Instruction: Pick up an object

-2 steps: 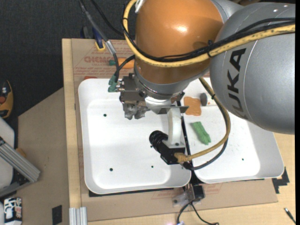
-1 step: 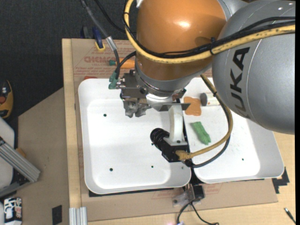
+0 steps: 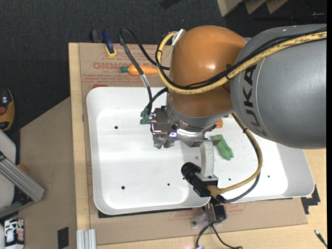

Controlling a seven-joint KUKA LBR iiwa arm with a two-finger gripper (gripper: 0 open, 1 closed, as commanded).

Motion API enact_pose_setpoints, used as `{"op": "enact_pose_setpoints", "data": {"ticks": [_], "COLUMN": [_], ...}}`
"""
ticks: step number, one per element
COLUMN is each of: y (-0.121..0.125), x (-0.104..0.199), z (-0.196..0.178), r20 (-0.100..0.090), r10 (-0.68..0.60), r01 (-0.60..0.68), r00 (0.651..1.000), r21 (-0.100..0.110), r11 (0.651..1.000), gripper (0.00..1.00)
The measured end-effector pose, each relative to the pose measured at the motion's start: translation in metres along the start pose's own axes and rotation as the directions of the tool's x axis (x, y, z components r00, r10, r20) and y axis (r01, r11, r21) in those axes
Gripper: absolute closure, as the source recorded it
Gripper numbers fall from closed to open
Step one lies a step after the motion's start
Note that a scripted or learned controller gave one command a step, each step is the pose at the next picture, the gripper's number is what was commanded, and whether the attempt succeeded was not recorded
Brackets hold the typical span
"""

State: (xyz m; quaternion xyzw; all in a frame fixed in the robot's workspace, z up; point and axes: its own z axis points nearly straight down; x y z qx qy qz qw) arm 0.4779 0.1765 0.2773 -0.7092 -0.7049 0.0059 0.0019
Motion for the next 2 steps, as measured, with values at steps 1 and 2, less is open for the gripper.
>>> {"op": "enact_pose_setpoints", "data": {"ticks": [1, 2], "y": [-0.0010, -0.0012], "x": [-0.0212, -0.0192], "z": [-0.2676, -0.2686], "r20": [-0.013, -0.007], "r10": [-0.006, -0.008], "r01": [0.006, 0.008], "r00": [1.000, 1.000], "r21": [-0.031, -0.015], "r11": [0.999, 1.000], "gripper": [1.00, 1.00]}}
